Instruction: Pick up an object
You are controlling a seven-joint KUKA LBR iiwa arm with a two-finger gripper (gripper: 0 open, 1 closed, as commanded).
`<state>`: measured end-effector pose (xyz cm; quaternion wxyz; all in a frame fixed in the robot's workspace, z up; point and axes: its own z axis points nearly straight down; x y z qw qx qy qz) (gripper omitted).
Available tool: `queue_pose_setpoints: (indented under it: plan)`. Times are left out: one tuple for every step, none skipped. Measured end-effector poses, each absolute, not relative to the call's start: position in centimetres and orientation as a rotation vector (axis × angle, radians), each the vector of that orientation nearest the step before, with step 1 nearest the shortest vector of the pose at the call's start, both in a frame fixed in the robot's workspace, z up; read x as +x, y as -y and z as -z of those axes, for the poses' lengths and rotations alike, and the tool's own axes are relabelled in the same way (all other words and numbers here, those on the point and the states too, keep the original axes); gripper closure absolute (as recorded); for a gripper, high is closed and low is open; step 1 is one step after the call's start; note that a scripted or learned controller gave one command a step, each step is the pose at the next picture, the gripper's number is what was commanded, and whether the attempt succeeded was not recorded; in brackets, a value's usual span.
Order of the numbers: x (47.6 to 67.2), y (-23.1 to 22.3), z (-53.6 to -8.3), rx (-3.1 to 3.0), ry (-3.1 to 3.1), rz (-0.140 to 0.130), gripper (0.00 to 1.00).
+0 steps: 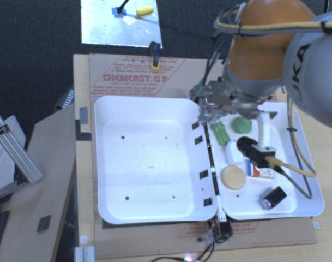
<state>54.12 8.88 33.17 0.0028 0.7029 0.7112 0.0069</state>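
The right bin (313, 198) holds several things. A long green piece (220, 134) lies by its left wall, with a round green lump (242, 125) behind it. Nearer the front sit a tan disc (233, 177), a small white tube with a red and blue label (261, 172) and a small black block with a silvery end (273, 197). My gripper (208, 109) hangs low over the far left corner of the right bin, just behind the long green piece. The wrist and arm hide the back of that bin.
The left bin (103, 146) lies beside the right one, and black clips (205, 173) join them along the middle ridge. A cardboard sheet (133, 78) lies under both bins. A yellow and blue clamp (155, 56) stands at the back.
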Motion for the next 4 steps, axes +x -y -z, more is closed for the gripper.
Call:
queue_pose_setpoints:
  plan:
    - [60.3,-10.5,-35.5,2.209,-2.226,-0.011,1.0]
    - [54.0,-17.3,-36.3,2.211,-2.235,-0.002,1.0]
    - [52.5,-20.8,-39.5,2.212,-2.231,-0.008,1.0]
    - [48.5,-23.6,-40.3,2.213,-2.232,-0.003,1.0]
